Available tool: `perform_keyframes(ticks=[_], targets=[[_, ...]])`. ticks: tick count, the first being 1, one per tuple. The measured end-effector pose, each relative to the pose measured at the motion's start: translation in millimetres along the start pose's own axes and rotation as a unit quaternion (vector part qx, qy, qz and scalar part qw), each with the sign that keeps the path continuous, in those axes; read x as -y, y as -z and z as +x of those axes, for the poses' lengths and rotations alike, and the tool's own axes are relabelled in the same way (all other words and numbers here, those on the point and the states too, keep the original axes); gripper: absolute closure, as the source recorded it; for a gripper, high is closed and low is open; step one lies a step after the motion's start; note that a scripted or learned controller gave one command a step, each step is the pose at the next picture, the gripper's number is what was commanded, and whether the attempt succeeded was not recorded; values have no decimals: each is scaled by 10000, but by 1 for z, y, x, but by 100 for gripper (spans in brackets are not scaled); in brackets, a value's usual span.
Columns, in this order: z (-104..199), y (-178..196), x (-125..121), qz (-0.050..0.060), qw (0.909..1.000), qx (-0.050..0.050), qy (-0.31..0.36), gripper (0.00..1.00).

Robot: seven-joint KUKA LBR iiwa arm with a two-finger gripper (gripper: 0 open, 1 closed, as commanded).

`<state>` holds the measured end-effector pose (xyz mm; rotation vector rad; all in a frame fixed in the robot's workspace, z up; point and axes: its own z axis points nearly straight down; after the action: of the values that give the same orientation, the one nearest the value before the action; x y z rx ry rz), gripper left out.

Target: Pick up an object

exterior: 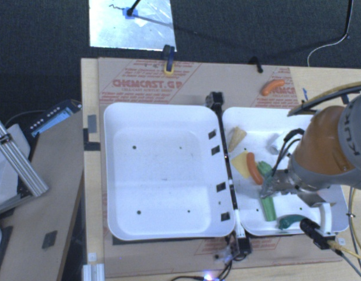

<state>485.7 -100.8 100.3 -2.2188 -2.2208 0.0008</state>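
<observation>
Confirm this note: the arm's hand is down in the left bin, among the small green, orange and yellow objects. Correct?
Not quite. The camera view shows the hand down in the right bin, not the left one. The rest holds: it is among the small objects there, beside the green piece, the orange piece and the yellow piece.

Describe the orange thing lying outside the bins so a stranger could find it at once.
Start at the right bin and look past its far rim onto the brown board. There lies a small orange piece, sausage-shaped and tilted. Unlike the orange stick among the yellow and green items in that bin, it sits alone on the board.
</observation>
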Motion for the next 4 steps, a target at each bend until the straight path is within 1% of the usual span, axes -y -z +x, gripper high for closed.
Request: perform_keyframes(ticks=[1,2,3,4], targets=[[19,-16,-49,-31,10000,9,26,100],[6,12,-82,-37,10000,14,14,100],[-10,-8,-19,7,10000,1,-7,100],[17,-14,-133,-68,10000,12,46,100]])
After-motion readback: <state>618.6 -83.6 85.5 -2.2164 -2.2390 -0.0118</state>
